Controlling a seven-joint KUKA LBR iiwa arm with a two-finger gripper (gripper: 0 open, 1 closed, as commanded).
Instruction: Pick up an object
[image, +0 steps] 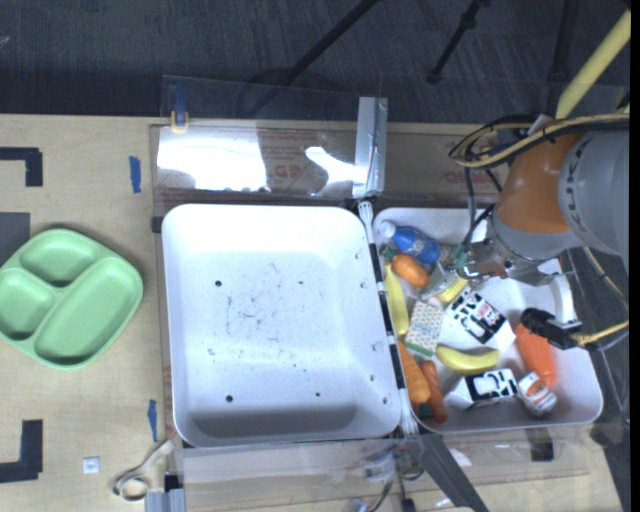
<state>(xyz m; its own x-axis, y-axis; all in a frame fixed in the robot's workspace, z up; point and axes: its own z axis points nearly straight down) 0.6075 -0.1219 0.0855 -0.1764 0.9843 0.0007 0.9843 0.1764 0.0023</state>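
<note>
Over the right bin (585, 405), the grey arm with its orange band reaches in from the right, and its end effector (478, 262) sits low near the bin's upper middle, among tangled cables. Whether it is open or closed, or has hold of anything, I cannot tell, since the wrist hides that part.

All the loose objects lie crowded in this right bin. Just beside the end effector, toward the bin's upper left corner, is a blue bottle (411, 241) with a white end, and below it a small orange ball-like fruit (408, 270). A yellow banana (397, 303) runs down along the left wall; a second banana (466, 356) lies curved across the middle. Between them rests a pale card with a dotted pattern (426, 326). A black-and-white printed box (477, 315) lies just below the end effector, and another such box (493, 386) sits near the bottom wall. Two carrots (424, 381) lie along the lower left wall. On the right side are an orange bottle-shaped item (537, 360) and, at its lower end, a small red-and-white can (540, 398).

The left bin (190, 240) is white with faint scuff marks. Farther left on the table (60, 160) is a green divided plate (66, 297).
</note>
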